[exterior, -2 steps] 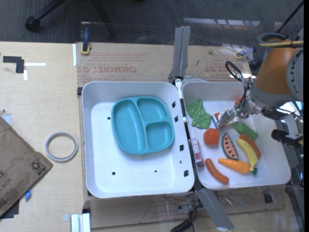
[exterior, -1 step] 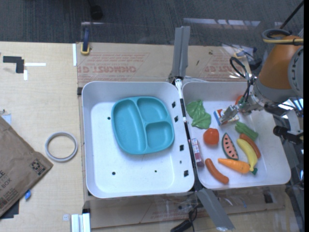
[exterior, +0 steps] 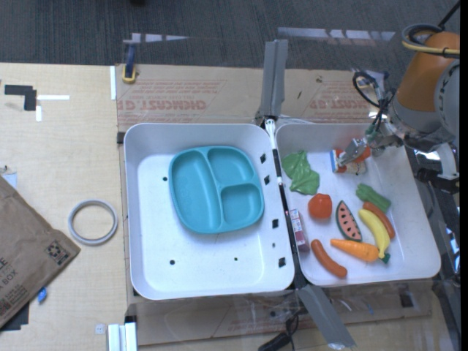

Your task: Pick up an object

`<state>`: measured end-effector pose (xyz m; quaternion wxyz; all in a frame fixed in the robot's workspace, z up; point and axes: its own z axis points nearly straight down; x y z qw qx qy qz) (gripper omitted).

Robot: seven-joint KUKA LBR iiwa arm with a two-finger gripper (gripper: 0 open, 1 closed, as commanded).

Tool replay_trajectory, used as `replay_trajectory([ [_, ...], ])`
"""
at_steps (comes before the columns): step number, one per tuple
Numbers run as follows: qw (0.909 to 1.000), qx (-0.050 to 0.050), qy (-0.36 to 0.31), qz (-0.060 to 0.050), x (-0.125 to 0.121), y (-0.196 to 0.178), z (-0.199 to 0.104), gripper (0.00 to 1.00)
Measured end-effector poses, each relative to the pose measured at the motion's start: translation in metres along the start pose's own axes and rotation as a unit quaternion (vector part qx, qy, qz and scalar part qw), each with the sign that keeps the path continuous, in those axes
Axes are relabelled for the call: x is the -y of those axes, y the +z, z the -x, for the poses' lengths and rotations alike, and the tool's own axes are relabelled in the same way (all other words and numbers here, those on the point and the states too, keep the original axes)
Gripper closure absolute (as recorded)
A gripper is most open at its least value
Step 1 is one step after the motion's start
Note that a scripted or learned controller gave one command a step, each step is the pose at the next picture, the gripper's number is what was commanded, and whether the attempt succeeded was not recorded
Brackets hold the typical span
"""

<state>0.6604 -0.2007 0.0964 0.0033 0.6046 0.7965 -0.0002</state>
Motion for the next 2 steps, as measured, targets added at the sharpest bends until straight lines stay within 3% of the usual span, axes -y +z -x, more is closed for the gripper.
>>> replay_trajectory([
  [1, 1.0000, 0.001, -0.002, 0.001, -0.002, -0.010, -0.001, 1.00],
  [2, 0.9998, -0.003, 0.019, -0.002, -0.030, -0.095, -0.110, 1.00],
])
